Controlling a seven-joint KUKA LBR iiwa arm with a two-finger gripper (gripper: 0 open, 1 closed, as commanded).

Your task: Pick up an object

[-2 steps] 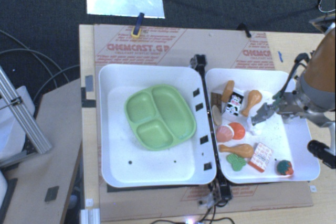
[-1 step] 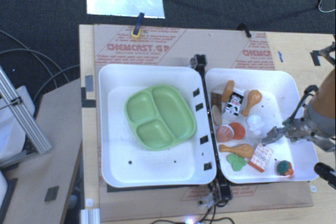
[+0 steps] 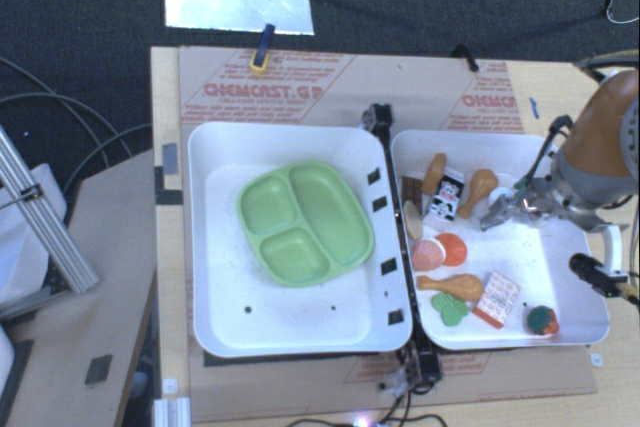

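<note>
The grey arm (image 3: 600,150), orange-banded above the wrist, enters from three o'clock and slants down toward nine o'clock, its gripper (image 3: 493,212) low, fingertips pointing toward eight o'clock.

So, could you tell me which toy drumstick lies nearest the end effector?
The upper drumstick, beside the end effector; the other drumstick lies lower.

Right bin (image 3: 570,310) crowded along left; bare floor centre-right. Green plate (image 3: 305,220) fills left bin (image 3: 215,305).
</note>
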